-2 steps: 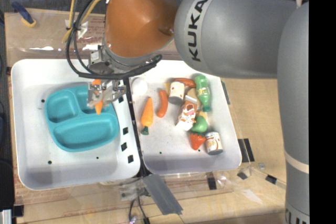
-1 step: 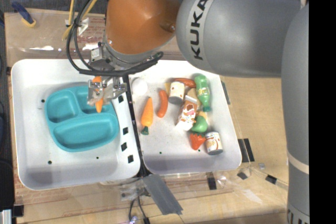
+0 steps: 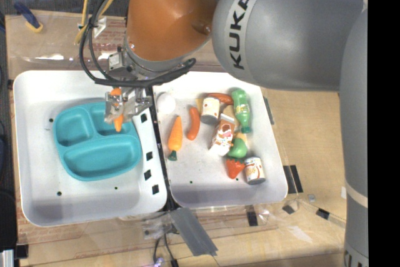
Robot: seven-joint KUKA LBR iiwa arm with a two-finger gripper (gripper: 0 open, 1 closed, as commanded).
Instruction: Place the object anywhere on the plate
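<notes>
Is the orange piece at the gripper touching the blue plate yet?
Cannot tell. In the camera view the orange piece at the gripper overlaps the plate, but the slant hides any gap.

My single fixed camera sits above the table [image 3: 312, 153] and looks down at a slant, taking in both white bins side by side: the left bin [image 3: 31, 134] and the right bin [image 3: 275, 159]. The arm [image 3: 287, 22] enters from the right and looms large in the upper frame, nearer the lens than the bins. I see the bins at moderate range.
</notes>
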